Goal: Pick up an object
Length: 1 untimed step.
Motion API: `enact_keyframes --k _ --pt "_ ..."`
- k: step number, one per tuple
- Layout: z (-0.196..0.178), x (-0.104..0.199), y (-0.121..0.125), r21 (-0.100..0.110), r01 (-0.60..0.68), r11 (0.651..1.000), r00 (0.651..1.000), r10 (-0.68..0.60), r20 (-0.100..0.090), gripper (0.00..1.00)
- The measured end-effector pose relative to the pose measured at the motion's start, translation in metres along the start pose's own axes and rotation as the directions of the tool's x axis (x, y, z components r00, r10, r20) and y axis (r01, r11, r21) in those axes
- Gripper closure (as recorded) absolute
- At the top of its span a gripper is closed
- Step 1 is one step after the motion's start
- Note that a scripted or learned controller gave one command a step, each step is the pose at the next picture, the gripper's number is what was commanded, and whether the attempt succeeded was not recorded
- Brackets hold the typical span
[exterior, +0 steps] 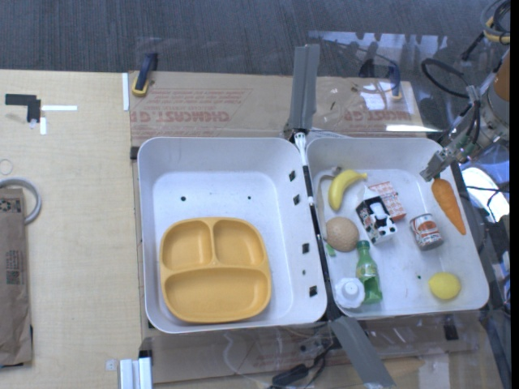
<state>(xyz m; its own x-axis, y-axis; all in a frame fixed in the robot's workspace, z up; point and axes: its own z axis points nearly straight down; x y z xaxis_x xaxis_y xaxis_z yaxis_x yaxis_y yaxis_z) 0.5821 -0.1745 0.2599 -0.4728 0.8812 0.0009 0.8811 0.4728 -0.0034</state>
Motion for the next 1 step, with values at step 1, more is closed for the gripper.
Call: enact_keyframes --k 1 --pt "0.0234 0.0236 0.0279 0.001 0.143 0.99 0.99 -0.143 -0.001 1.0"
